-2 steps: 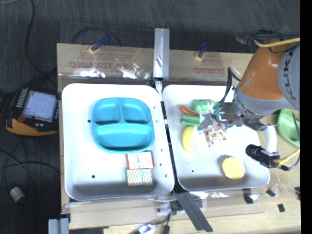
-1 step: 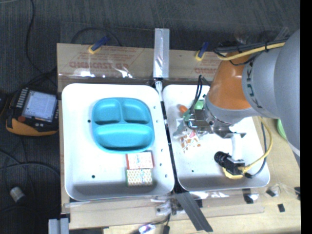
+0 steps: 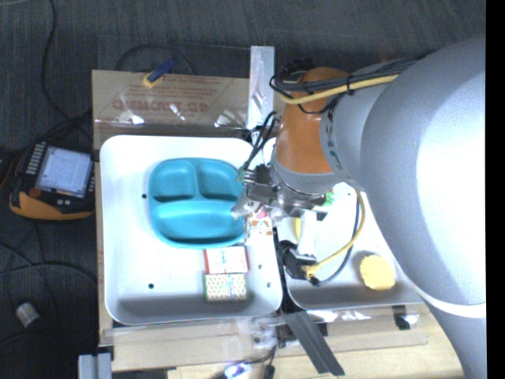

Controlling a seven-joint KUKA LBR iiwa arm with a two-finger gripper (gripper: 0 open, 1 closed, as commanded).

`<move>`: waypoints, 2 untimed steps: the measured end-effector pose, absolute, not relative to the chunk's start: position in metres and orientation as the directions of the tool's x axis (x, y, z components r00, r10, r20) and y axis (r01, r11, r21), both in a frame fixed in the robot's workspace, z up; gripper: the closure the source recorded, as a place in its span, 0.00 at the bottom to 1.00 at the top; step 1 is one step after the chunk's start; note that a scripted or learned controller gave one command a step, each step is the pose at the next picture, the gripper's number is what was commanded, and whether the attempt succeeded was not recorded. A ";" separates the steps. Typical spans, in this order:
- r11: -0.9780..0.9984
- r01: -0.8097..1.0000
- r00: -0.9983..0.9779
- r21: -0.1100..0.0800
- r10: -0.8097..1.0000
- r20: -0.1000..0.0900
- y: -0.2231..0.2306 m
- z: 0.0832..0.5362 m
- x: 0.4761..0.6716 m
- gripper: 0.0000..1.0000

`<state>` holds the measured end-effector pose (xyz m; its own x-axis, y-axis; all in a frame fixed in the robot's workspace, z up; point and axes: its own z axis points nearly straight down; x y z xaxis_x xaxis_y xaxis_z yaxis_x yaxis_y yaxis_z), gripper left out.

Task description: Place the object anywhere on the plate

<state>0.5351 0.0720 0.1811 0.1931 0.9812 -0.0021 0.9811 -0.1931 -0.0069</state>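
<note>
Grey and orange-banded, the arm (image 3: pixel 394 156) covers most of the right bin (image 3: pixel 347 294) and reaches to the divide between the bins. The left bin (image 3: pixel 126 212) holds a blue compartmented plate (image 3: pixel 193 200), lying flat in its upper half. Below the plate, apart from it, lies a small box (image 3: pixel 226 273), red-and-white above and speckled below. A yellow rounded object (image 3: pixel 377 272) rests in the right bin. The gripper (image 3: pixel 260 215) sits at the plate's right rim; finger state: cannot be determined.
</note>
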 end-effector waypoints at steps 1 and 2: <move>-0.167 0.986 0.167 -0.006 0.986 -0.005 0.135 0.172 0.582 1.00; -0.168 0.986 0.168 -0.004 0.986 -0.007 0.134 0.173 0.582 0.00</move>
